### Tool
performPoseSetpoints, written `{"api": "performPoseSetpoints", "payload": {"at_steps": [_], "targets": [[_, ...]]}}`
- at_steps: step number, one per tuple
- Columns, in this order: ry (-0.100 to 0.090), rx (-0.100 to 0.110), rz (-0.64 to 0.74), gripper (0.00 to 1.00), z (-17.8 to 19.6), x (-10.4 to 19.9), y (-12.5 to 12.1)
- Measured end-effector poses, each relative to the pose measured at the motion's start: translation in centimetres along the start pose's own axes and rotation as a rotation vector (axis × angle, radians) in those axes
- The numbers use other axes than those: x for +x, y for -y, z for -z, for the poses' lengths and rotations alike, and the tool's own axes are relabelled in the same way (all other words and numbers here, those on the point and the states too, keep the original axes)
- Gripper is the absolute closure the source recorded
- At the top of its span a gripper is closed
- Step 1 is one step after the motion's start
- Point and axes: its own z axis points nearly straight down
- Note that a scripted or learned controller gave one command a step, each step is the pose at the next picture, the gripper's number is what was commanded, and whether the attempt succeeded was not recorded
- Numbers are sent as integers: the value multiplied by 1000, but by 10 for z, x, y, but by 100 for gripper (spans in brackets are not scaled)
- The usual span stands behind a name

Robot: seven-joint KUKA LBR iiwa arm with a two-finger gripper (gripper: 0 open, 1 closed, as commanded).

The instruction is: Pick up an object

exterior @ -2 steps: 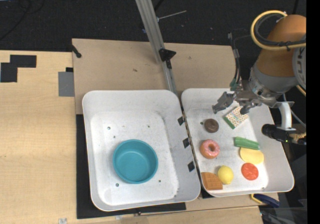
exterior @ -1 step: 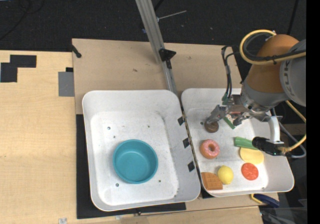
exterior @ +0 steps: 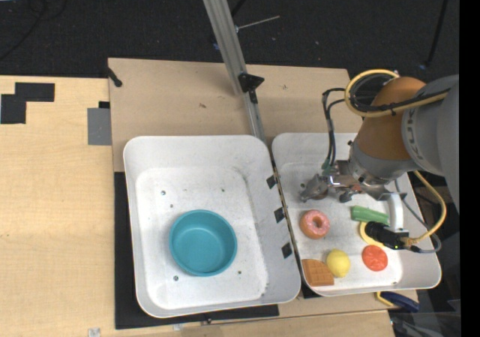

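1. My arm [exterior: 420, 125] comes in from the right edge, grey links with the orange band [exterior: 394, 114] bulging above the wrist, and it bends down into the right bin [exterior: 300, 149]
2. My wrist is angled low and leftward, so my claw [exterior: 313, 190] sits close over the bin floor in the upper-left part of that bin, pointing toward the divide between the two bins
3. I cannot tell whether my claw is apart or together; the tip is small and dark against the white floor, and I see nothing between it
4. Just below my claw lies the pink doughnut [exterior: 315, 224], close but apart from the tip
5. To the right of my claw and a little lower is the green piece [exterior: 370, 215], beside my wrist
6. Further below, the yellow lemon [exterior: 338, 263] and the orange waffle square [exterior: 319, 273] sit side by side near the bin's front rim
7. Lower right of my claw rests the red tomato [exterior: 375, 257], just under a black and yellow cable [exterior: 386, 236]
8. Well to the left and below my claw, in the left bin [exterior: 150, 159], stands the teal bowl [exterior: 202, 242], upright with its mouth up
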Motion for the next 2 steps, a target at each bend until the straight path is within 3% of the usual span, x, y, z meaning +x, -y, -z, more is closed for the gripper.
{"api": "performPoseSetpoints", "payload": {"at_steps": [1, 2], "targets": [[0, -5, 0, 0, -3, 0, 0], [1, -6, -1, 100, 7, -1, 0]]}}
